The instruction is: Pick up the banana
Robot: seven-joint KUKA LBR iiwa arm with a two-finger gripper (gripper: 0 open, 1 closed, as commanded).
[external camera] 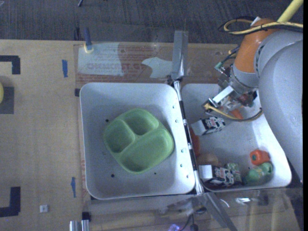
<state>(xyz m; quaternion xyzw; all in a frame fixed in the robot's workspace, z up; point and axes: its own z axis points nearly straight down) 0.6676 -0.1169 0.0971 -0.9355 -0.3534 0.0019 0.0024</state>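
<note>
While over rt bin, pincer nr wall.

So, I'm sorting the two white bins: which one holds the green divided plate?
The left bin; the green plate lies in it, while the right bin holds small items.

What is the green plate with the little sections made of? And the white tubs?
The green plate looks like plastic: one even colour, soft rounded edges, a dull sheen. The left white tub and the right white tub also look like moulded plastic, smooth and matte with rounded corners, though I can't be sure.
</note>
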